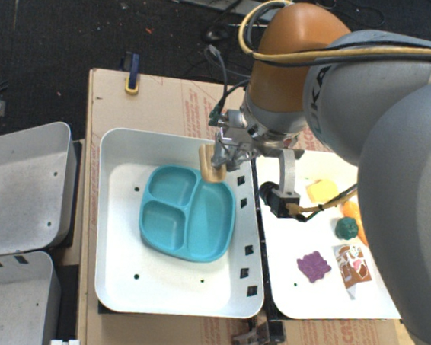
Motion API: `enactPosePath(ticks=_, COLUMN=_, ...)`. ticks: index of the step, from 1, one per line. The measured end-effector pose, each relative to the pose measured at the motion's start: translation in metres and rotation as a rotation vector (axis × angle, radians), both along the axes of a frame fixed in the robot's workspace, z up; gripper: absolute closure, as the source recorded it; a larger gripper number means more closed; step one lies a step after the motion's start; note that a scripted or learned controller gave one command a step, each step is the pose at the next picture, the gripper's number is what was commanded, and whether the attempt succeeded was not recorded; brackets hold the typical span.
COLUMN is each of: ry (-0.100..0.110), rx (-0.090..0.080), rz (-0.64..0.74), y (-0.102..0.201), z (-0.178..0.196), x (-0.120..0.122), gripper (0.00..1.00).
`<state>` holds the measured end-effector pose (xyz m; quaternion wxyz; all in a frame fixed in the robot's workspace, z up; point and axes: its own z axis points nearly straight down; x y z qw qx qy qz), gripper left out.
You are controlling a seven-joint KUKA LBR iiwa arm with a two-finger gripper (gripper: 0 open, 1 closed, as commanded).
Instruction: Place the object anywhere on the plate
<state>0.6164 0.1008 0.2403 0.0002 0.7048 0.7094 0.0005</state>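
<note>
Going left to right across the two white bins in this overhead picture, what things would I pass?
Teal plate → tan object at the tool → purple piece → green ball → brown packet.

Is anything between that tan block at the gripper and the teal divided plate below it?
Nothing visible. The tan wooden block sits between the fingers of the gripper, right at the upper rim of the teal divided plastic plate in the left white bin. The plate's compartments lie open beneath it, with no other item on them.
</note>
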Motion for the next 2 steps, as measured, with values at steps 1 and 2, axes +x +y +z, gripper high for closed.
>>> enactPosePath(ticks=1, ry=0.0, rx=0.0, rz=-0.003, y=0.0063, z=-0.0008, x=0.007, gripper=1.0)
enactPosePath(ticks=2, ry=0.001, rx=-0.001, rz=-0.004, y=0.0059, z=-0.0009, x=0.0066, gripper=0.0)
